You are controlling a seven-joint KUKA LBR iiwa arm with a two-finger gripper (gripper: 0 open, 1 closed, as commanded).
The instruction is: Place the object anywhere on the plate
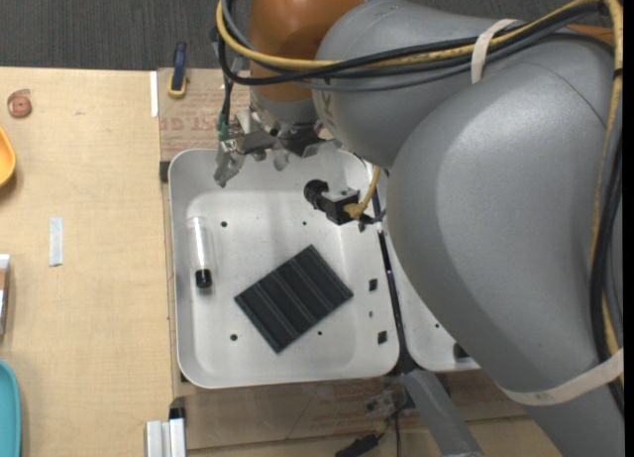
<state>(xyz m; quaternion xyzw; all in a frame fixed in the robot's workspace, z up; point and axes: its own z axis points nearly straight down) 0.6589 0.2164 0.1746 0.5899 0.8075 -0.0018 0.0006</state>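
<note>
A clear tube with a black cap [201,255] lies along the left side of the left bin [188,346]. A black ribbed rectangular plate [294,297] rests flat and turned at an angle in the middle front of that bin. My gripper [254,162] hangs over the bin's far left corner, well beyond both the tube and the plate. It is open, with only white bin floor between the fingers. The grey arm covers the bin's far right part.
The arm hides most of the right bin [436,344]. Small black bits [373,285] lie by the left bin's right wall. On the wooden bench to the left are a white strip [55,242], an orange thing [5,163] and a blue clamp [179,64].
</note>
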